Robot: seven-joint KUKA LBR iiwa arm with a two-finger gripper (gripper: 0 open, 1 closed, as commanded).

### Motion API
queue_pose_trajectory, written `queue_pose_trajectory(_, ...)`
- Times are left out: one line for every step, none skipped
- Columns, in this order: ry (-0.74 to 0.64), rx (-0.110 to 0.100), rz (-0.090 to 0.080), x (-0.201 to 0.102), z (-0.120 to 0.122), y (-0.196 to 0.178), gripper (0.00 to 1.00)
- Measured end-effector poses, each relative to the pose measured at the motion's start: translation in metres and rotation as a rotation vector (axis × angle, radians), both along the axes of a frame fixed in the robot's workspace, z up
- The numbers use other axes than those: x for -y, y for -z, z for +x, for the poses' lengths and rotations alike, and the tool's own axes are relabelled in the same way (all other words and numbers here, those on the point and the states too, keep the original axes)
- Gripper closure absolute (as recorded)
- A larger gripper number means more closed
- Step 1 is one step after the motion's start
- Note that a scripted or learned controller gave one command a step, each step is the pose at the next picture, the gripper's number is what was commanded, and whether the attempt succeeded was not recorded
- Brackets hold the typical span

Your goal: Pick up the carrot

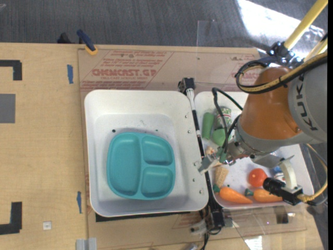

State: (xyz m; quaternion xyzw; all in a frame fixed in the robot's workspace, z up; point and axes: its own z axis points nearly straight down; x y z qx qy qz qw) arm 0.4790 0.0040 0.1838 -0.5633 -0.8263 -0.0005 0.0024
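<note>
Currently, two shallow white bins are seen side by side on the surface (41, 155), which is tan and partly covered by a printed cardboard sheet (125, 69). A teal divided plate (140, 164) with three compartments is set flat on the floor of the left bin (99, 108).

The carrot (234, 195) is laid near the front edge of the right bin (304, 184), its pointed end directed toward the right. Just to its right a second orange carrot-like piece (265, 195) is found, and a red-orange tomato (256, 177) is placed just behind the two. Green vegetable pieces (213, 129) are gathered at the back left of the same bin, and a pale, speckled item (222, 176) is seen just behind the carrot.

The arm's orange band (270, 111) is reached in from the right and is held over the right bin. The end effector (223, 158) is positioned low at the bin's left side, close to the divider between the bins, behind the carrot and apart from it. Whether it is spread or pressed together cannot be told, and nothing is seen pinched in it.
</note>
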Motion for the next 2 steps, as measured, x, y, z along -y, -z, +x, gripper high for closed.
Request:
queue_pose_trajectory(-0.324,0.011,-0.006,0.054,0.002,-0.031,0.0)
queue_pose_trajectory(-0.71,0.003,0.0,0.033,0.001,0.0,0.0)
